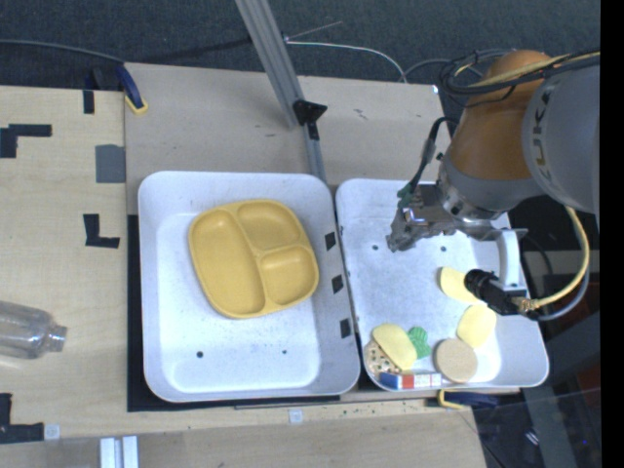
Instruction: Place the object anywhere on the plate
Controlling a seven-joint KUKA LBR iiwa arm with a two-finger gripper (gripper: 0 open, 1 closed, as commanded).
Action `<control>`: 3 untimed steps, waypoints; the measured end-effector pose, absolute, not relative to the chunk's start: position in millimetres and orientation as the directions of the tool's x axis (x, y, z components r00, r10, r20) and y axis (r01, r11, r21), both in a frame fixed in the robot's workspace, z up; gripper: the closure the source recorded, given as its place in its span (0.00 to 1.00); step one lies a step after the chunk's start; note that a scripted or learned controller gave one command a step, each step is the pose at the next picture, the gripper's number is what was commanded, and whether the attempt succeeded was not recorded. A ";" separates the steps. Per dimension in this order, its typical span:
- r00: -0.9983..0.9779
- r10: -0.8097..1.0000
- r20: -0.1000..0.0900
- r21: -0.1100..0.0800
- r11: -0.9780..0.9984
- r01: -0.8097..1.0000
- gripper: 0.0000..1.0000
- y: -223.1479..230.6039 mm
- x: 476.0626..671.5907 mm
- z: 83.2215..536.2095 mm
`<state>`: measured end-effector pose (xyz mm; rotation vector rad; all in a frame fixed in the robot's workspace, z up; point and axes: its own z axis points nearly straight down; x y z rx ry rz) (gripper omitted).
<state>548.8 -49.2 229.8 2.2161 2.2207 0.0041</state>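
Observation:
A yellow divided plate (253, 256) lies in the left bin (166, 359), toward its upper middle. My gripper (403, 238) hangs over the upper left part of the right bin (375, 213), well apart from the toy food. Nothing shows between its dark fingers. The food sits along the right bin's lower right: a pale yellow piece (454, 283), another yellow piece (477, 326), a round tan cookie-like piece (455, 360), a yellow piece (394, 345) and a small green piece (418, 339).
A metal pole (273, 47) slants down from the top to the gap between the bins. A clear plastic bottle (27, 330) lies on the bench at the far left. Black cables (507, 295) loop over the right bin's right side.

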 end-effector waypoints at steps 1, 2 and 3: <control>-0.003 1.000 0.000 0.001 0.003 1.000 1.00 -39.5 571.2 235.3; -0.003 1.000 0.001 0.000 0.003 1.000 1.00 -25.8 588.1 242.5; -0.005 1.000 0.002 -0.001 0.005 1.000 1.00 3.6 560.0 264.0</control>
